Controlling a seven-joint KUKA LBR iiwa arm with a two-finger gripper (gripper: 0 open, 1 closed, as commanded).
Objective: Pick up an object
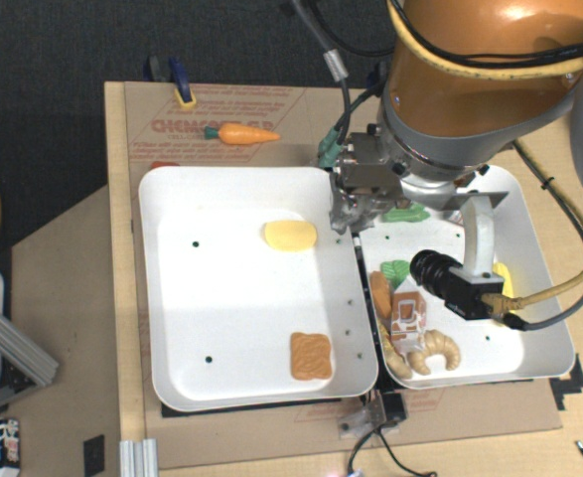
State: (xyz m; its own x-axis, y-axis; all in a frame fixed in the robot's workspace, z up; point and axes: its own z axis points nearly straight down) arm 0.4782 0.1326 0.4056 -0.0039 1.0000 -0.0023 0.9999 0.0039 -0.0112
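At the bottom of the frame, the left bin (172, 296) held a brown waffle-like toy (311, 356) near its lower right corner. Just across the middle wall, in the lower left part of the right bin (544, 341), lay a small heap of toy food. A pale croissant (432, 351) sat at the bottom of it. A little box with a red and white label (407, 316) rested just above the croissant, and an orange sausage-like piece (380, 294) lay beside the box. A green piece (396, 270) peeked out above them.

A black part on the arm (455, 284) hung over that bin, right by the heap.

Higher up, a yellow oval toy (290, 236) lay in the upper middle of the left bin, well apart from the waffle toy.

The claw (349, 210) was at the top of the wall between the two bins. Whether it was spread or pressed together could not be told.

Farthest back, a toy carrot (243, 135) lay on the brown board of the counter (122, 217), above the left bin. A blue and yellow clip (182, 82) sat at the board's top edge.
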